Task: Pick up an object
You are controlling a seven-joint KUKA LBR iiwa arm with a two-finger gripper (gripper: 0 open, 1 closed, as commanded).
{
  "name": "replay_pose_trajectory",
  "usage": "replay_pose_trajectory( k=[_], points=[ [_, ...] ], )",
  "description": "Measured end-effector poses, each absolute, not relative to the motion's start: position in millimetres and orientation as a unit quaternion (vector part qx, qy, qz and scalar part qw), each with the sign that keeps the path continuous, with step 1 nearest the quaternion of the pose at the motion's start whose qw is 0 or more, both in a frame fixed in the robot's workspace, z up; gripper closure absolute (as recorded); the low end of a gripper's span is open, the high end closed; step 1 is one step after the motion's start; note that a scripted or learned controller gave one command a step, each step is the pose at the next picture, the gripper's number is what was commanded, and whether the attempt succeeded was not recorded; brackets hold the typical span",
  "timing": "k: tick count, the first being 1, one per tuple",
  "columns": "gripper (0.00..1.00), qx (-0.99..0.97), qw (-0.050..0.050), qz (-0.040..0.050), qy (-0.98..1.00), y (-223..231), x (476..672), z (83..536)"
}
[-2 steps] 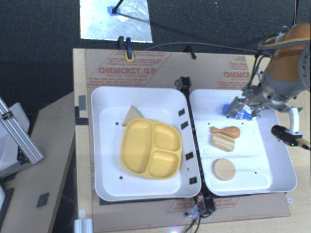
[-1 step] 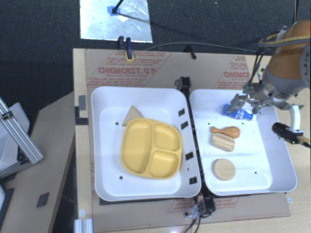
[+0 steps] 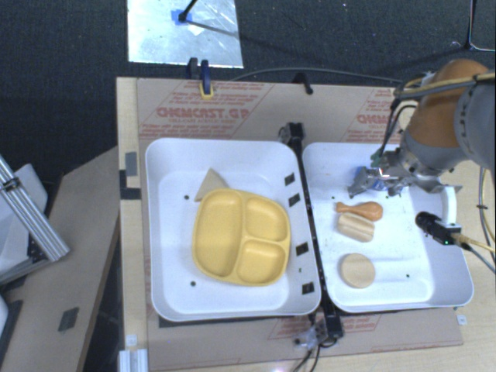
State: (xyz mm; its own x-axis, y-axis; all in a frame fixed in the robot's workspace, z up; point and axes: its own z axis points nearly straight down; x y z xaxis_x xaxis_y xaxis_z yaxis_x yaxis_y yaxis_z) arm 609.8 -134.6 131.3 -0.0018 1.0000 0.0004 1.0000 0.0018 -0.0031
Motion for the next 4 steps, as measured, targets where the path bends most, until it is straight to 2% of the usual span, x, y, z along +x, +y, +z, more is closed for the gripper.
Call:
replay_pose_trajectory(
  k=[1,2,3,4],
  points=[
    [0.00,-0.707,0.000,-0.0003,-0.708,-134.3,610.6,83.2],
    [1.00,-0.707,-0.002,-0.0014,-0.708,-134.5,611.7,96.0],
    [1.00,-0.706,-0.003,-0.0022,-0.709,-134.2,613.9,161.1],
    [1.00,-0.705,-0.002,-0.0017,-0.709,-128.7,606.5,215.0]
  ],
)
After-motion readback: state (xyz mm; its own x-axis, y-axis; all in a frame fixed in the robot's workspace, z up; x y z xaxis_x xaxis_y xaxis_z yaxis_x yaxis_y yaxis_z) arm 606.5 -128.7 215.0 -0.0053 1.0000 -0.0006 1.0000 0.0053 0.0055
